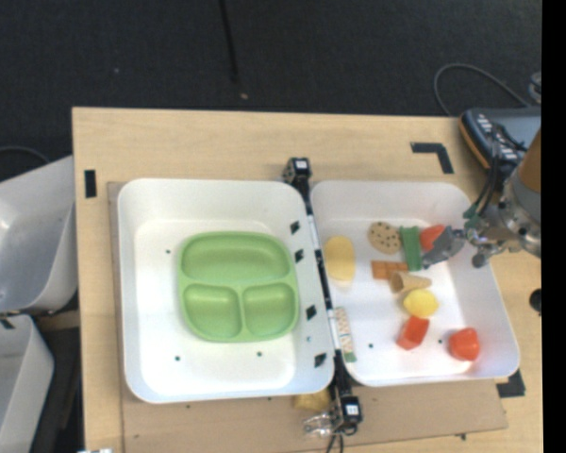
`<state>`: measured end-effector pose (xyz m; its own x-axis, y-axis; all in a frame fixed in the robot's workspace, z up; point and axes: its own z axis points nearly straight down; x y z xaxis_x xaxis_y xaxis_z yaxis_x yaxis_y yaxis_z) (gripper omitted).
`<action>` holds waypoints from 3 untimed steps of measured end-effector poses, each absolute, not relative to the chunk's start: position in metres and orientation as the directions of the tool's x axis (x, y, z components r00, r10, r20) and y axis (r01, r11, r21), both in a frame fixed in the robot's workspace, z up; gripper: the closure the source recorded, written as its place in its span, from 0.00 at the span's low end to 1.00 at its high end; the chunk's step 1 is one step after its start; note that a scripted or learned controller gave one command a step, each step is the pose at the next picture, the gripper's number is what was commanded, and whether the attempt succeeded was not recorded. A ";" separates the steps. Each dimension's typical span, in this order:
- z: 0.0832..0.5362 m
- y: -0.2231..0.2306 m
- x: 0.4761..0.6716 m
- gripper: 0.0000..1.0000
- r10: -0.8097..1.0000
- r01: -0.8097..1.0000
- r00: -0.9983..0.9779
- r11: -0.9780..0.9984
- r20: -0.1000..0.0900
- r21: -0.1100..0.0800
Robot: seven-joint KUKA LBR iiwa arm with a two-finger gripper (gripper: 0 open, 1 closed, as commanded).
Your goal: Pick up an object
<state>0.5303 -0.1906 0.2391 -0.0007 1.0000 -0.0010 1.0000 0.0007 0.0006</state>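
Camera view: light wooden desk (pixel 198 140) carries two shallow white plastic bins side by side. Left bin (pixel 146 347) holds a green three-compartment plastic plate (pixel 237 285), flat, roughly centred. Right bin (pixel 358 201) is the landmark for the loose items. Pale yellow oval piece (pixel 339 257) lies by its left wall. Round tan speckled cookie (pixel 384 236) sits above its centre; upright green strip (pixel 411 246) just right of the cookie. Small orange block (pixel 388 270) and beige wedge (pixel 414 282) lie near the centre, touching or nearly so. Yellow lemon-like ball (pixel 420 302) just below the wedge. Red cylinder (pixel 414 331) lower centre, red rounded piece (pixel 464 343) near the lower right corner, both apart from the rest. Grey gripper (pixel 443 245) reaches in over the bin's right wall, low at the upper right, beside the green strip, with something red-orange (pixel 432 235) close against it. Can't tell whether the fingers are apart or together, nor if the red-orange thing is gripped.
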 end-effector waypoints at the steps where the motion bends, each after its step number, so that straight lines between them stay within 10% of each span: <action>1: 0.128 -0.156 0.492 0.00 1.000 1.000 0.001 -0.001 0.005 -0.012; 2: 0.144 -0.160 0.497 1.00 1.000 1.000 0.010 -0.010 -0.001 0.003; 3: 0.204 -0.043 0.508 1.00 1.000 1.000 -0.015 0.015 0.004 0.008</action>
